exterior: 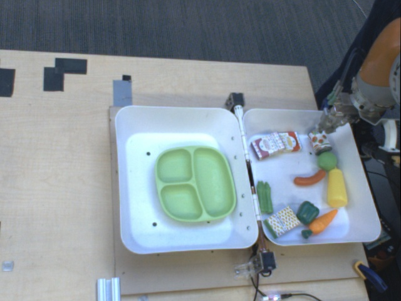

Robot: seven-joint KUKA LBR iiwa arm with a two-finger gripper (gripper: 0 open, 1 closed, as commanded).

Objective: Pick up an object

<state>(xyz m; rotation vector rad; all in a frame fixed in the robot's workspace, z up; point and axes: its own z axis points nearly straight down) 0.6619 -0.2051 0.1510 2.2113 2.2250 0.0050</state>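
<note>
While the arm (379,61) leans in from the right, orange band up top and wrist angled down toward the right bin's (363,227) far corner, we see the gripper (327,125) low over that corner, right above a small red-and-white object (321,142). How far apart the fingers sit, we can't tell from up here; nothing shows clearly between them.

Starting nearest us in the right bin: an orange carrot (323,221) lies touching a dark green pepper (306,212), with a patterned yellow packet (283,219) just beside them. A green pod (265,197) rests along the inner wall. Moving back, a yellow corn cob (336,187) stands by the right wall, a red sausage (310,179) just left of it, and a green lime (327,161) above. Farther still, a red-and-white pouch (274,144) lies flat, and the small red-and-white object sits at the far right, under the gripper.

Over in the left bin (135,187), we've got a light green divided plate (195,184) sitting in the middle.
</note>
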